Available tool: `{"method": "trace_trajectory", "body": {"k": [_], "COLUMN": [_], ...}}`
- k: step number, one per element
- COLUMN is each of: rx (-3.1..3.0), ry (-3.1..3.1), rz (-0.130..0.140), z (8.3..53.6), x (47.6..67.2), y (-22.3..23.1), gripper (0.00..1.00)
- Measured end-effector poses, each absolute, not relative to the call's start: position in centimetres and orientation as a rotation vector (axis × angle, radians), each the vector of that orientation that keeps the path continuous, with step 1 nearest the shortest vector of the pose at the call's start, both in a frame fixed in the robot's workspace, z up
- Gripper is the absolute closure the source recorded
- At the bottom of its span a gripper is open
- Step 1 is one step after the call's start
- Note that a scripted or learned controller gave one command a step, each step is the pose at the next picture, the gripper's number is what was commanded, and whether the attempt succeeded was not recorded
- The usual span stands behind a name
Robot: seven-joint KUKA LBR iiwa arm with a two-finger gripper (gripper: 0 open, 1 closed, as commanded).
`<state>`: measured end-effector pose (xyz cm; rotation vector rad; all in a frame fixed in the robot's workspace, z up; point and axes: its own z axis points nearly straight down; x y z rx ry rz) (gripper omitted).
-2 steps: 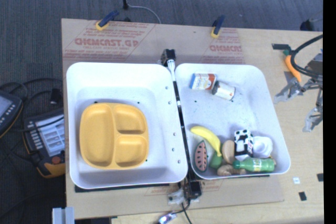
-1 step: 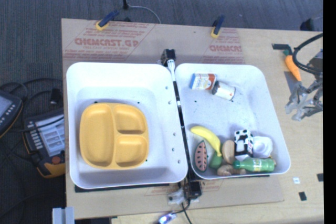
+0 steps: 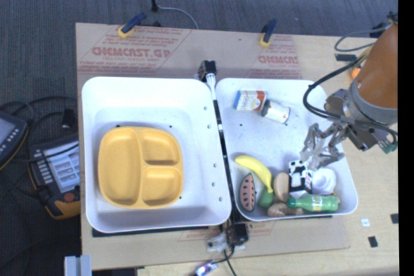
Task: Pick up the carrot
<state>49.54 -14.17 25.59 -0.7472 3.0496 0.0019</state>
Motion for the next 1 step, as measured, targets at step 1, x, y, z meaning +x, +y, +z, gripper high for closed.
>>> {"method": "trace_trajectory", "body": {"k": [1], "rx": [-0.899], "ry": [3.002], "rz": [-0.004], "z": [42.37], "x": [50.65], "y": [-9.94], "gripper": [1.0]}}
